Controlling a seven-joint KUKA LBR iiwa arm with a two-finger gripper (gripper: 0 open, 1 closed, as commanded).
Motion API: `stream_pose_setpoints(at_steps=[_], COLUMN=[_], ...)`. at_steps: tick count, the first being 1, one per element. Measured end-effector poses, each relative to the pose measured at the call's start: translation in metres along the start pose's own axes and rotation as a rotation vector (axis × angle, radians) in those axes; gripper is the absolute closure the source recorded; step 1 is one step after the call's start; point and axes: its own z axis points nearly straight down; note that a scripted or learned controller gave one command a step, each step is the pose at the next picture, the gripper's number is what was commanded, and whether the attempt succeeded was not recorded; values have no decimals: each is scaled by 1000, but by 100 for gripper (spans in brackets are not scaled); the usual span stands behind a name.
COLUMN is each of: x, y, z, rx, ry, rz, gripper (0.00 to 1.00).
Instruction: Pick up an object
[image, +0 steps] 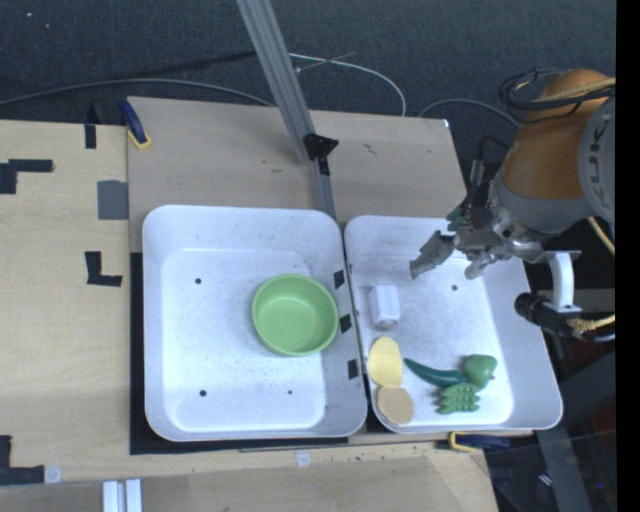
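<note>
Surface (230, 170): two white bins | left bin (170, 300): green bowl (295, 315) near right wall | right bin (520, 395): end effector (455, 258) open, empty, above far half | white block (385, 305) near left wall | yellow piece (386, 361), tan disc (396, 405), green vegetables (458, 380) along near edge.

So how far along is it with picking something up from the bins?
Nothing looks picked yet. The gripper hangs open over the right bin with nothing between its fingers. The white block, yellow piece and green toys lie in that bin, the green bowl in the left. Descent, grasp and lift remain.
</note>
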Motion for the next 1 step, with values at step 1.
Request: stream_pose_setpoints(at_steps=[1], x=[0], y=[0], z=[0], rx=[0], ry=[0], rz=[0], gripper=[0])
